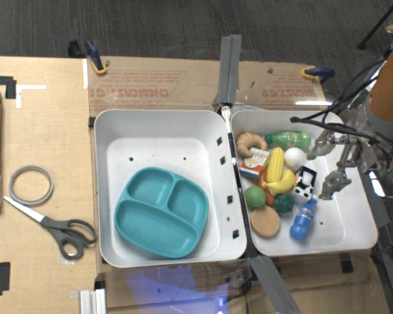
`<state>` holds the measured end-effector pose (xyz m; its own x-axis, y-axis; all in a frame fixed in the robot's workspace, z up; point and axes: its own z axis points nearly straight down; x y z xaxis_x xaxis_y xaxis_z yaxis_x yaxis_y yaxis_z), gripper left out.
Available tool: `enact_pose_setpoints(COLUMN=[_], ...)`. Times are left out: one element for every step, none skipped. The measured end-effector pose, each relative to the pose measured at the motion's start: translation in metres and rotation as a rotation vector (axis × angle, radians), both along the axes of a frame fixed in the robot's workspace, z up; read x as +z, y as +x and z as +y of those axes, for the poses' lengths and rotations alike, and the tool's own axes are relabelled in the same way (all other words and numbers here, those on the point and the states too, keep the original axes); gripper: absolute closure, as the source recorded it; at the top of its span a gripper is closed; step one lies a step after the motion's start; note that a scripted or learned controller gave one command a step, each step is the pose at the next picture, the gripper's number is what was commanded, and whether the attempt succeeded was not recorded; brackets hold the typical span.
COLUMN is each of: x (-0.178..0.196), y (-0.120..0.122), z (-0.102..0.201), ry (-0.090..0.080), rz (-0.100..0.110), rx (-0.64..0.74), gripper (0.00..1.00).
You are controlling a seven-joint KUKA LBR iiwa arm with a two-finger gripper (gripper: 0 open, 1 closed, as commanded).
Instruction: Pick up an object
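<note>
Currently the tabletop [46, 110] carries two white bins: left bin [111, 136] holds a teal divided plate [161, 212], right bin [354, 231] holds the toy pile. The gripper [327, 169] hovers over the right bin's right half, fingers spread apart and holding nothing.

Best approach, as a judgement: pick an isolated item, not the packed cluster. The blue bottle [302, 221] lies at the pile's lower right edge, just below and left of the fingers, with bare bin floor to its right. The black-and-white toy [304, 182] is nearer, just left of the lower fingertip, but touches the banana [280, 180]. Descend straight, straddle the bottle across its narrow axis, then close. The round wooden disc [266, 223] looks too flat.
</note>
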<state>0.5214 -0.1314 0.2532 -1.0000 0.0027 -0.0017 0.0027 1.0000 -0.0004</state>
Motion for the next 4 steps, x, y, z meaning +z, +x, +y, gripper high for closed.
enact_pose_setpoints(x=[-0.139,-0.162,-0.161,-0.161], y=[0.03,-0.025,0.032,0.062], z=[0.0,0.035,0.022,0.034], ry=[0.0,0.001,0.0,0.0], rz=[0.001,0.001,0.0,-0.003], rx=[0.143,0.02,0.029,-0.162], gripper=[0.0,0.0,0.0,0.0])
